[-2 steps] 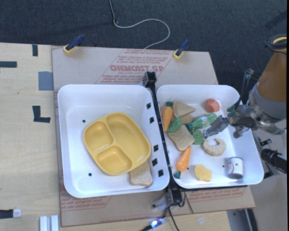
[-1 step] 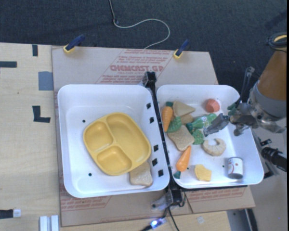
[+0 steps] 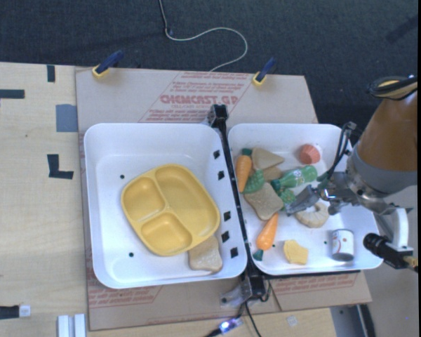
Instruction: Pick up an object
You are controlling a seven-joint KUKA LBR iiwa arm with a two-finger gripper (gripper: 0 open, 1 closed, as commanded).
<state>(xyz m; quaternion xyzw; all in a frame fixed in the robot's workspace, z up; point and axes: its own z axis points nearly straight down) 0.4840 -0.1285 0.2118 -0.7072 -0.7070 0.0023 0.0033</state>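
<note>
Green bottle | long axis left-right, slightly up to right | pincer beside it, state unclear

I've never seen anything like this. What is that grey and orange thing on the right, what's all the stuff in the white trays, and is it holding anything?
The picture comes from one camera fixed above a bench, looking down at a slant. The grey and orange shape is a robot arm reaching in from the right. At its tip is a two-finger gripper, a simple claw, hanging low over the right bin.

That bin holds toy food: two carrots, slices of bread, a green bottle, a red piece, a yellow chunk and a small can.

The left bin holds a yellow divided plate and another bread slice.

I cannot see anything clearly between the fingers, so I would not say it holds something.
</note>
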